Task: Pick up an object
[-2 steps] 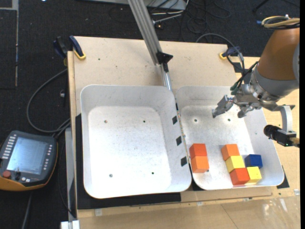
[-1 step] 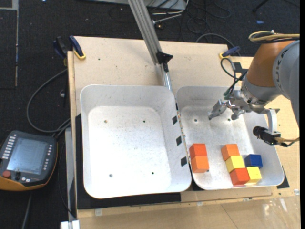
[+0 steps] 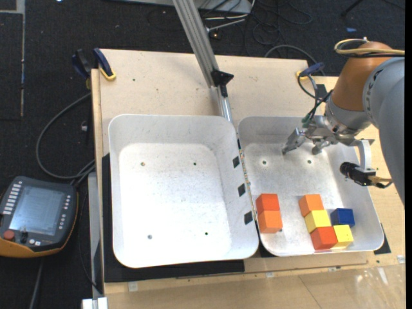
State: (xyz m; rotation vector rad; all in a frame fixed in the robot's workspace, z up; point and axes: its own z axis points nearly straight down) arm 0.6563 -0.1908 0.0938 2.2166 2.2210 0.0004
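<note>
A pale wooden surface [image 3: 161, 82] carries two shallow white bins side by side, seen from above at a slant. The left bin [image 3: 122, 172] is the larger shape in view. The right bin [image 3: 270, 140] holds a handful of small coloured blocks along its near edge.

A grey robot arm [image 3: 380, 102] with an orange band reaches in from the right, and its claw [image 3: 302, 141] hangs over the far part of the right bin. The two fingers look spread apart, with nothing between them.

The blocks lie well apart from the claw. An orange block [image 3: 268, 212] sits alone near the bin's left wall. To its right is a tight cluster: another orange block [image 3: 311, 204], a yellow block [image 3: 317, 220], a red block [image 3: 324, 237], a blue block [image 3: 342, 216] and a second, smaller yellow block [image 3: 344, 235].

Judging by this, the pick is not yet done: no block is lifted or gripped. What remains is to choose a block, bring the claw over it, descend, close and raise it.
</note>
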